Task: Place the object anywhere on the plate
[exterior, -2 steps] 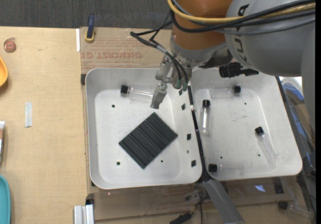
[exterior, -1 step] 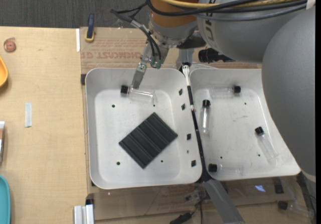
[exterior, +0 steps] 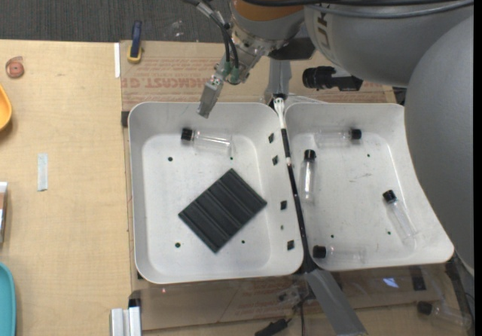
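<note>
Red print runs across the cardboard sheet (exterior: 181, 78) lying beyond the two bins, upper centre of the frame. It is seen upside down and mirrored from this camera; the letters are partly legible but no word can be confirmed. On the grey arm housing (exterior: 392, 18), upper right, dark letters appear, cut off by a cable; reading uncertain. No other legible markings noted.
</note>
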You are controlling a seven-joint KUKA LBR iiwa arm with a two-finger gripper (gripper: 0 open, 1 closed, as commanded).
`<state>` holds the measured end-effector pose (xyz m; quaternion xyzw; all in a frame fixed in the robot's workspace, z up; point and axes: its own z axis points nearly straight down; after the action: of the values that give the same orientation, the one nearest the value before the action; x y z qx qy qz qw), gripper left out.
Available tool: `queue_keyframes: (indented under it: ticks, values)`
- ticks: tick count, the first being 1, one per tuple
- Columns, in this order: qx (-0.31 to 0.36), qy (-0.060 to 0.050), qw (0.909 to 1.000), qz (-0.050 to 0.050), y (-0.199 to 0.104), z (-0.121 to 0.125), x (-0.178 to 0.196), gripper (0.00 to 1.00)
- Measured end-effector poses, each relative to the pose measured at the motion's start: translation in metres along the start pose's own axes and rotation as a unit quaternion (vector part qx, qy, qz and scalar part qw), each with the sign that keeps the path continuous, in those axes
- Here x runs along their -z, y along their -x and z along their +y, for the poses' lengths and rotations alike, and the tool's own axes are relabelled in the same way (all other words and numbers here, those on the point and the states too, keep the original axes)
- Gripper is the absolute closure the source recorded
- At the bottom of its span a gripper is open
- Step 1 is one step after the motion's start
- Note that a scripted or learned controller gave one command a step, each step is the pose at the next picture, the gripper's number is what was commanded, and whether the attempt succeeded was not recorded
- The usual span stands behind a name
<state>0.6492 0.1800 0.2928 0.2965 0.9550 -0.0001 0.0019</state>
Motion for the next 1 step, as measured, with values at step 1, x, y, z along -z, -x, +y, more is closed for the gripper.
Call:
queue_keyframes:
  ticks: [1]
  values:
    - [-0.101,-0.001,0.9949,0.0,-0.0034,0.0081,0.0014,0.0]
